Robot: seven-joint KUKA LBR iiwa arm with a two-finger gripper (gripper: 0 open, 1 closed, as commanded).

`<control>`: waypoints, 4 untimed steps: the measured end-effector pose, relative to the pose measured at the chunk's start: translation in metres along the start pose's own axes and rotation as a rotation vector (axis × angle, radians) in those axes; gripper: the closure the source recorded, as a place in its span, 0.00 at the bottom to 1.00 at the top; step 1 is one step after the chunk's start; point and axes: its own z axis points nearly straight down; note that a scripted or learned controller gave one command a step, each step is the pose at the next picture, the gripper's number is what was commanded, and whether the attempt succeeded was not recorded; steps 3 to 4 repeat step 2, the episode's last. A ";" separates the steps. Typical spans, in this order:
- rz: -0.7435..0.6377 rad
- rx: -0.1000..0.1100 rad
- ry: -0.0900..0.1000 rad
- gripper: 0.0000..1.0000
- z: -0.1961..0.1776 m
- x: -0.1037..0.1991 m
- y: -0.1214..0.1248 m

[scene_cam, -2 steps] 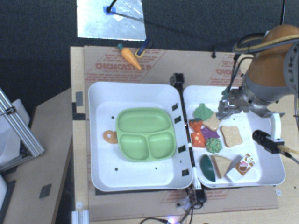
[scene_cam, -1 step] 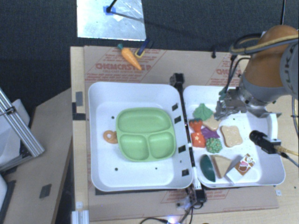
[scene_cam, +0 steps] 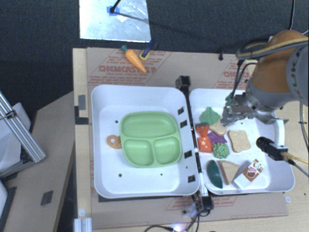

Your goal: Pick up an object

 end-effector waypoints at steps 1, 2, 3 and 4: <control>0.000 -0.003 0.000 1.00 -0.017 -0.009 0.000; -0.005 -0.001 0.001 1.00 -0.019 0.004 -0.005; -0.005 -0.001 0.001 1.00 -0.019 0.004 -0.005; -0.005 -0.001 0.001 1.00 -0.019 0.004 -0.005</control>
